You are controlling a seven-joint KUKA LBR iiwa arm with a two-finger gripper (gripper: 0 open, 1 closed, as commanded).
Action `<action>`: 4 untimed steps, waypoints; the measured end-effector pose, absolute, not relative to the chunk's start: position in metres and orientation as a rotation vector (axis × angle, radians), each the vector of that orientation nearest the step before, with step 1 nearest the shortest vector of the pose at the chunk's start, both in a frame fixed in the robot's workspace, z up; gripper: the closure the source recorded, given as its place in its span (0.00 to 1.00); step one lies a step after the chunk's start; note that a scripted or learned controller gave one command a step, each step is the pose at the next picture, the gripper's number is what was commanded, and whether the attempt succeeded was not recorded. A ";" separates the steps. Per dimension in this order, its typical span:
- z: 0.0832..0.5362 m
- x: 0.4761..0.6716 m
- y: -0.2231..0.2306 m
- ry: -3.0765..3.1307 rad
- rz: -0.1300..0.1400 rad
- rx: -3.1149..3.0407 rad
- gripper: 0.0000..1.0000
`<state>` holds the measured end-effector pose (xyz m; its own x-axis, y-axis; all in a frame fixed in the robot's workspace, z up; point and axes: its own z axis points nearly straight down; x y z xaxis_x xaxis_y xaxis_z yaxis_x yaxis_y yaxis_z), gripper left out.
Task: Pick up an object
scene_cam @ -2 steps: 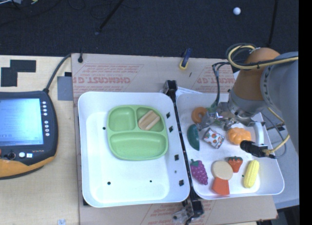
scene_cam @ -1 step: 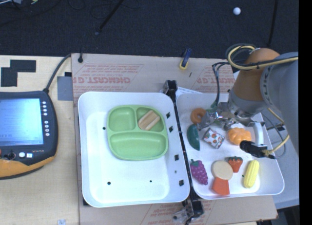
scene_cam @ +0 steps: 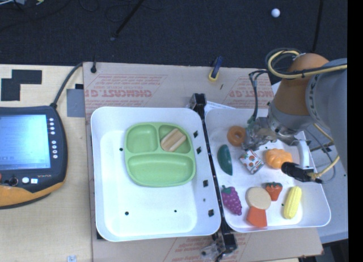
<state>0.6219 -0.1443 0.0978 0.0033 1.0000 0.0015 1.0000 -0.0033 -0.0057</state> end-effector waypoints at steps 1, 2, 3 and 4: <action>0.162 0.623 -0.145 -2.223 -0.003 -2.224 1.00; 0.205 0.623 -0.151 -2.220 -0.002 -2.226 1.00; 0.229 0.623 -0.153 -2.219 -0.001 -2.225 1.00; 0.237 0.607 -0.110 -2.222 0.001 -2.216 1.00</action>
<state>0.6073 -0.1099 0.2365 -0.0026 1.0000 0.0021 1.0000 0.0026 -0.0033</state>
